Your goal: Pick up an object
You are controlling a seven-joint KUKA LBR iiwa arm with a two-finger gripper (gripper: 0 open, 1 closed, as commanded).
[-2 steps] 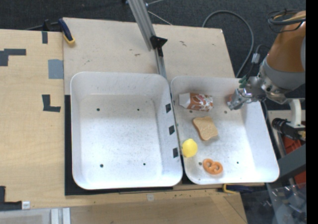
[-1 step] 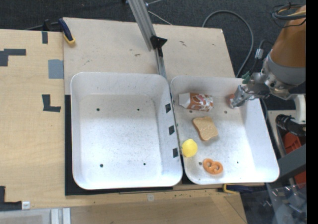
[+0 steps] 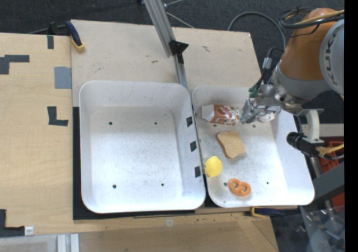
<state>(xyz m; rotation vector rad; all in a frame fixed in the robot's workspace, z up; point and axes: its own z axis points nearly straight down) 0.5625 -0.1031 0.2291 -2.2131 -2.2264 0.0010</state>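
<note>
Four things lie in the right bin (image 3: 291, 181). The packet (image 3: 221, 114) has writing too small to read. The pincer (image 3: 253, 112) touches it; I cannot tell its opening.

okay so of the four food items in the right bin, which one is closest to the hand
The white and orange carton, lying at the bin's far end right beside the hand. The bread slice, lemon and pretzel lie progressively farther toward the near edge.

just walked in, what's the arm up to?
The arm's gripper is down in the right bin, at the end of a small carton lying on its side near the far wall. Whether it has a grip is unclear. A bread slice, a lemon and a pretzel lie loose in that bin.
</note>
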